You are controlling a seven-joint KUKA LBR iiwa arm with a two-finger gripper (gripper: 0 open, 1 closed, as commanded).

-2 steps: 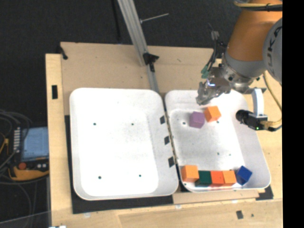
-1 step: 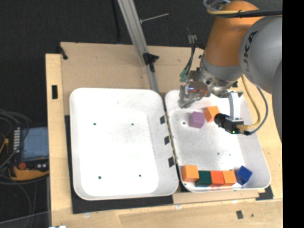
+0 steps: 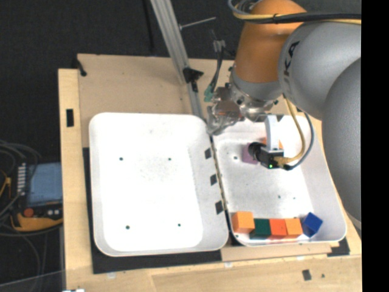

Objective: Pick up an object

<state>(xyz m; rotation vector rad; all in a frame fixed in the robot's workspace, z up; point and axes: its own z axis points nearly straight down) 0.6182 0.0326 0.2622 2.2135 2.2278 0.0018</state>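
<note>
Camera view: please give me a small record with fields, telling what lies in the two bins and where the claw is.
left bin: white, shallow
right bin: white, holds all six blocks
row along its near wall, left to right: orange block, green block, red-orange block, light orange block, blue block
purple block: alone, nearer the far end, partly hidden by the robot
claw: over the right bin's far left corner

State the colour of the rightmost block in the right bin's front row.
That block is blue, seen in the camera view.
</note>
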